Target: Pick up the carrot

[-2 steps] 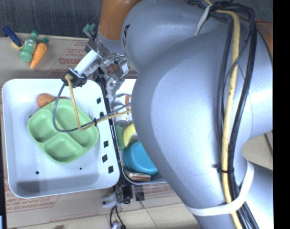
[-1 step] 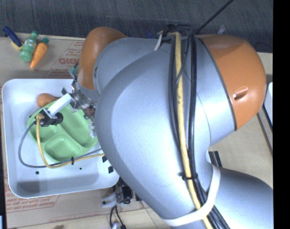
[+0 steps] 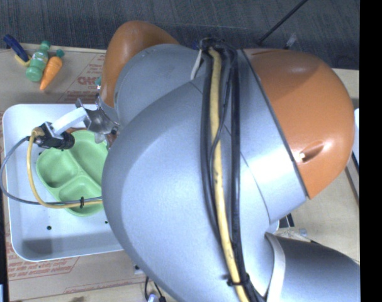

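Mostly arm (image 3: 241,168) filling the frame; gripper (image 3: 93,121) at left-centre over the white bin (image 3: 14,187), above a green divided tray (image 3: 68,172). Can't tell its state. Carrot (image 3: 51,72) lies upper left, outside the bin, beside a green toy (image 3: 36,65). Step looks like approach; next move needs travel up-left to the carrot.

Carrot (image 3: 51,72) on bench behind bin (image 3: 17,175); tray (image 3: 74,168) in bin.
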Controlling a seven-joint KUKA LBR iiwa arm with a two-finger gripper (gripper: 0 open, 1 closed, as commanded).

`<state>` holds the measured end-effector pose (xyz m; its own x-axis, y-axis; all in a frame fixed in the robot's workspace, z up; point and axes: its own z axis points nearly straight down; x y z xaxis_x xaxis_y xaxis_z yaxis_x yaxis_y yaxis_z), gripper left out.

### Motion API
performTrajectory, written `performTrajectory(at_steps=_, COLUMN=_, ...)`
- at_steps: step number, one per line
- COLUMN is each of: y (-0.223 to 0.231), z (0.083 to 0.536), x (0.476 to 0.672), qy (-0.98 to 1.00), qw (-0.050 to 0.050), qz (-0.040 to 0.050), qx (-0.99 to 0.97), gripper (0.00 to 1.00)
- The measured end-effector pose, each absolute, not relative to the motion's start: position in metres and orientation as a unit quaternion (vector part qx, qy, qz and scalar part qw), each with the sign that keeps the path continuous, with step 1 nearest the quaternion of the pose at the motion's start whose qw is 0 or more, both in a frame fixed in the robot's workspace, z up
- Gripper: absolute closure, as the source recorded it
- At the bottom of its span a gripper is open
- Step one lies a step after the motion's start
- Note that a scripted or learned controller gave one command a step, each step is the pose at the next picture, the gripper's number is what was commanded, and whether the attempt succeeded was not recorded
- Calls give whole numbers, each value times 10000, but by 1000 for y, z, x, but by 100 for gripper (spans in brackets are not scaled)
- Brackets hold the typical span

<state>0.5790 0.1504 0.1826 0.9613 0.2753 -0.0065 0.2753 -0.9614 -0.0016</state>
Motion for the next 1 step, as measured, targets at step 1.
performTrajectory(at_steps=1, y=148, z=213, x=521, qy=-2770, qw=37, qz=58, qx=-9608, gripper=0)
